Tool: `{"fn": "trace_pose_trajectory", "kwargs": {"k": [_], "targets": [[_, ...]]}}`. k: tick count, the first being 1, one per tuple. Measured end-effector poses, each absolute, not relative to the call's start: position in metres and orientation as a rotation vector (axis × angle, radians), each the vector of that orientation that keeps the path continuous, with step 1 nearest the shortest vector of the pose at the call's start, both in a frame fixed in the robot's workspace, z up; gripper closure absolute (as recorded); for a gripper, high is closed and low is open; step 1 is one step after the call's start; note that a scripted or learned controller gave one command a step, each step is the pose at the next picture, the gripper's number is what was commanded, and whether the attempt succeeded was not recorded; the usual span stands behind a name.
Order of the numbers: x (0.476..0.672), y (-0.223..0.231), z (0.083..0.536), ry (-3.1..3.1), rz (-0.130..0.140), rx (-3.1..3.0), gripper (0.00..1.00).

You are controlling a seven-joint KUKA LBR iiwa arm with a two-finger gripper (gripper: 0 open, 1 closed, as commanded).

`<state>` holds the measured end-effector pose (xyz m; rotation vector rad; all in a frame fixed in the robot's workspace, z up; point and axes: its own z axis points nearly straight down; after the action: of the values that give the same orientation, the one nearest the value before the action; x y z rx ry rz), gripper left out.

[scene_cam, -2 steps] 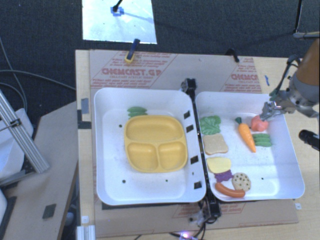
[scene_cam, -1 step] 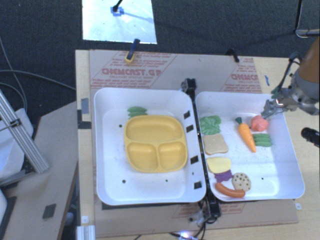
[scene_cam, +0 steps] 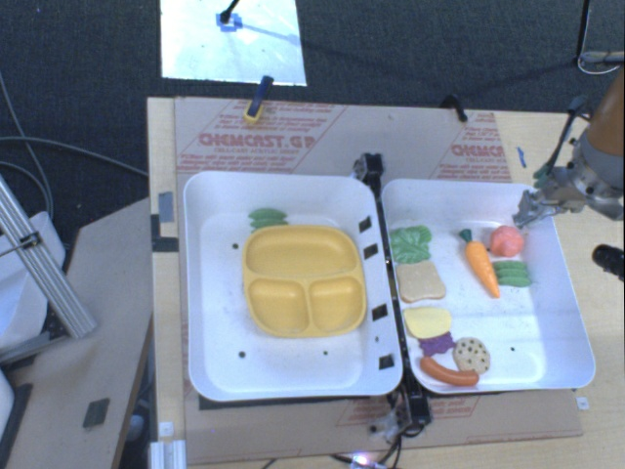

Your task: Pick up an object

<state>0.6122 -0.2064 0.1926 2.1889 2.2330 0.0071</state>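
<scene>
A brown cardboard sheet (scene_cam: 293, 135) underlies my two shallow white bins. My gripper (scene_cam: 532, 208) hovers at the right bin's (scene_cam: 557, 360) far right rim; I cannot tell its state. The plastic orange carrot (scene_cam: 479, 265) lies mid-bin, green top pointing away, bare floor beneath it.

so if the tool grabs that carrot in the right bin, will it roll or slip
The carrot looks tapered and rounded, so it may pivot or roll when nudged. Its smooth, toy-like surface could slip from a pinch near the narrow tip. It probably stays stiff and light, judging by its molded look.
</scene>
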Motion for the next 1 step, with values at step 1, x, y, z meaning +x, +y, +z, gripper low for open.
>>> {"fn": "trace_pose_trajectory", "kwargs": {"k": [1], "targets": [[0.6132, -0.2063, 0.2036, 2.236, 0.009, 2.181, 1.00]]}}
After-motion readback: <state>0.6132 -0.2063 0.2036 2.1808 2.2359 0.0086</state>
